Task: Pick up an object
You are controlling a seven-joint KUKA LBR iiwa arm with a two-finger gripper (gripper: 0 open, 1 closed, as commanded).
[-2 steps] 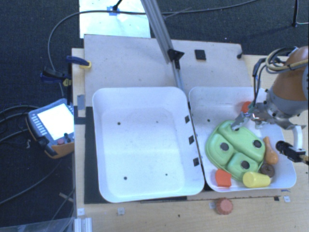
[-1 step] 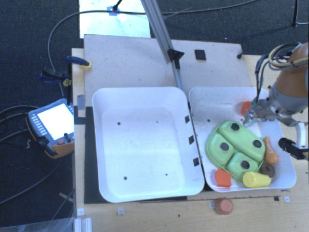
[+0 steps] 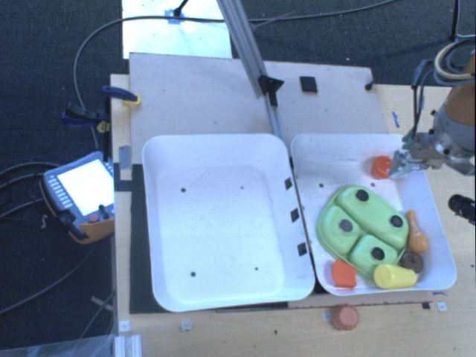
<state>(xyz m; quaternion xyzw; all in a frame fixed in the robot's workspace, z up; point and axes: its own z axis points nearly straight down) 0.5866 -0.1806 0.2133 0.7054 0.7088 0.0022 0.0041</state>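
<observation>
Reaching from the right bin's (image 3: 435, 199) far right edge, your gripper (image 3: 401, 166) hangs just beside the small orange-red piece (image 3: 381, 167); its opening can't be told. Come down squarely over the piece. Green sectioned tray (image 3: 362, 227), yellow piece (image 3: 394, 276) and orange block (image 3: 343, 274) crowd the near corner.

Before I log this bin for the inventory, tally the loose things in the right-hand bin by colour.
Orange: 3 - small piece by the pincer, block, skittle-shaped piece
Green: 1 - tray
Yellow: 1 - piece
Brown: 1 - ring
Total: 6
</observation>
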